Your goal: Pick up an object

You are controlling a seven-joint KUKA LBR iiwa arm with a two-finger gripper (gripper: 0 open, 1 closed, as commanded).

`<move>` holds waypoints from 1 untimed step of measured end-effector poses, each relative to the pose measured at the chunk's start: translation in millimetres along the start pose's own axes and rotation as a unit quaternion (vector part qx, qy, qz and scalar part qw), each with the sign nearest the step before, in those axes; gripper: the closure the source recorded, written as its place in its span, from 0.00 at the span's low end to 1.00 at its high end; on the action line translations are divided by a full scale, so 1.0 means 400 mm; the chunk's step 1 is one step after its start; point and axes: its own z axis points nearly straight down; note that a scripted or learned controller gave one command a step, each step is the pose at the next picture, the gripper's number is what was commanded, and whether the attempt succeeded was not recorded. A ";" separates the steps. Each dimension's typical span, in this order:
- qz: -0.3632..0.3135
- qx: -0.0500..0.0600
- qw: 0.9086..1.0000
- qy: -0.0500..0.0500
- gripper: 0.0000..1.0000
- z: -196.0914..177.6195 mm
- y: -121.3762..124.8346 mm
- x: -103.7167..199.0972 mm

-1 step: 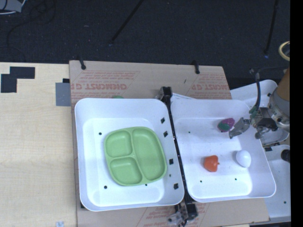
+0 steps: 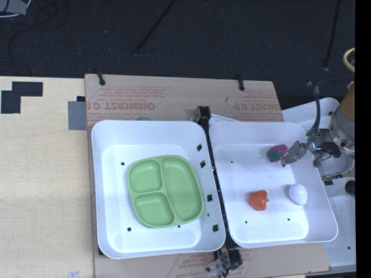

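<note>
- Farthest from the gripper, in the far bin (image 2: 110,155), lies a green divided plate (image 2: 165,190): wide, flat and rigid, probably light plastic; I judge it a poor pick, since only its thin rim offers a hold.
- In the near bin (image 2: 324,225), below and to the left of the gripper, sits a small red-orange object (image 2: 259,200), rounded and likely light; pinch it across its middle.
- Just left of the gripper lies a small purple object (image 2: 277,152) with a green part, perhaps soft; it is the closest candidate.
- Below the gripper rests a white egg-like object (image 2: 298,194), smooth, likely slippery; squeeze its narrow sides.
- The gripper (image 2: 304,153) hangs at the near bin's right rim, fingers spread, nothing between them.
</note>
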 end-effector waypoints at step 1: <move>0.000 0.002 1.000 0.000 0.00 0.110 0.004 -0.005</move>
